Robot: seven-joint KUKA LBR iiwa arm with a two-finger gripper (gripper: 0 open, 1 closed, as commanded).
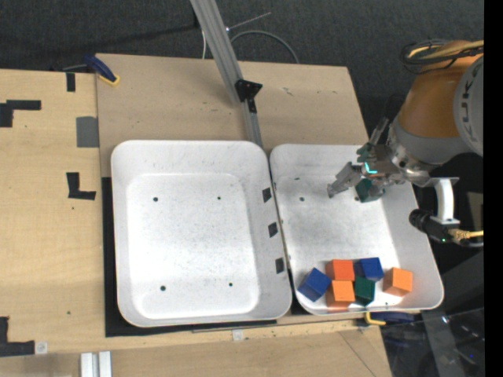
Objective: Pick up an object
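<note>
Wooden tabletop (181, 100) holds two white bins. Blocks (354, 280) sit bunched at the right bin's (314, 210) lower edge, well below the jaws (354, 181), which hang spread apart with nothing between them.

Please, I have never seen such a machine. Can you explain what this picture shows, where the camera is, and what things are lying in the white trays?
The camera hangs above a wooden bench and looks down at a slant. The grey and orange thing at the right is a robot arm; its gripper hovers over the right bin. I see nothing between its fingers. Small blocks lie along the near edge of that bin: a blue block, three orange blocks, a second blue one and a green block. The left bin lies beside it.
</note>
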